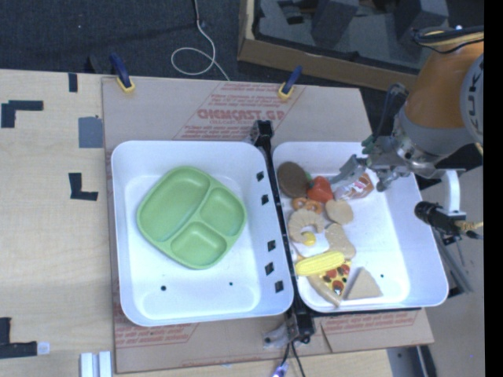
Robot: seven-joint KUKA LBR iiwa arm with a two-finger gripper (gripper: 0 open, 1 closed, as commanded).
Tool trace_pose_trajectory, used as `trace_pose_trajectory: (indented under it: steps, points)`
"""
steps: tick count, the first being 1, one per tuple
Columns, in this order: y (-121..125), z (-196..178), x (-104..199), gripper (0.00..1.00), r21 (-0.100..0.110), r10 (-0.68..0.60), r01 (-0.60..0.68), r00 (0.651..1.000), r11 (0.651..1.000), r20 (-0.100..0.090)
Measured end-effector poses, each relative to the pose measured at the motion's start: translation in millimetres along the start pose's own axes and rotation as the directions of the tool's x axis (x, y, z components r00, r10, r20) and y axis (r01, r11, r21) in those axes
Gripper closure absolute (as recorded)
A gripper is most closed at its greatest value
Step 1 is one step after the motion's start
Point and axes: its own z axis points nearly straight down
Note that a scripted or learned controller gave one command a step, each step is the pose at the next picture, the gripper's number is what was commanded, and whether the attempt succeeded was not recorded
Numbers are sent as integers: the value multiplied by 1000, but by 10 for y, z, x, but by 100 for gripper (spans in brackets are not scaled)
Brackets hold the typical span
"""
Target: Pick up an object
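My gripper (366,177) hangs over the upper part of the right bin (409,242), open, its two grey fingers spread apart. A small red-and-white item (359,188) lies just under the gap between them; whether they touch it I cannot tell. Left of it lie a red toy tomato (320,189) and a brown patty (290,177). Further toward the front lie a fried egg (305,231), a yellow corn cob (318,263) and a pizza slice (339,282). Tan cookie-like pieces (340,212) lie among them.
The left bin (134,289) holds a green divided plate (192,216). A black divider (271,210) separates the two bins. The right half of the right bin's floor is bare. Blue clamps (120,72) hold the cardboard underlay at the back.
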Motion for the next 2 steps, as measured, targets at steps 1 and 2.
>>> trace_pose_trajectory:
  steps: [1,2]
  points:
    - [423,1248,-92,0,-11,1,-1,1000,1000,1]
    - [800,1407,235,0,47,13,-14,1000,999,7]
